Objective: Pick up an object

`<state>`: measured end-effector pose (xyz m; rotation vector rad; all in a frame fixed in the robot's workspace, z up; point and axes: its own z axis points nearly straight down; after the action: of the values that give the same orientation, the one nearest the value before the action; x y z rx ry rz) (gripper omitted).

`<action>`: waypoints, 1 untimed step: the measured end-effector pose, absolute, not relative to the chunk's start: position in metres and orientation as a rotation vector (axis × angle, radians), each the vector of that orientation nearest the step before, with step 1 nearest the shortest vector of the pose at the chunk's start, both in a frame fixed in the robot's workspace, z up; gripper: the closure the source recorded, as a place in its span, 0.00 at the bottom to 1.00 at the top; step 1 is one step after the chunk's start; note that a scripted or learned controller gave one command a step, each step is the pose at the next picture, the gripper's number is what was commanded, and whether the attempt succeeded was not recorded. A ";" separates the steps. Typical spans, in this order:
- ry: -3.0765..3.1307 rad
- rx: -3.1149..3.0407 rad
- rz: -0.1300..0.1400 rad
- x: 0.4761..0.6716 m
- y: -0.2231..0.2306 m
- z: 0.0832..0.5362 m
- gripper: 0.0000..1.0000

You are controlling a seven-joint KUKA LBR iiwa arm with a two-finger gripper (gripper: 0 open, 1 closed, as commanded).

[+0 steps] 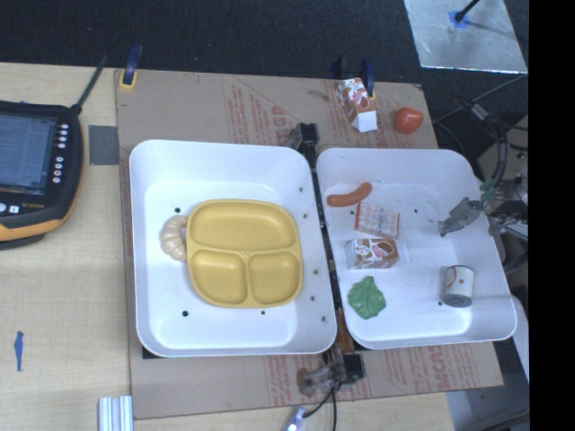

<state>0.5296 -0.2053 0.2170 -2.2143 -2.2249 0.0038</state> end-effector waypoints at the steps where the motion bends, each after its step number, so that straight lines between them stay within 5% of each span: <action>1: -2.230 -2.215 -0.001 0.563 -0.124 0.123 0.00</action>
<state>0.5632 -0.1235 0.1228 -2.2150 -2.2303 -0.0006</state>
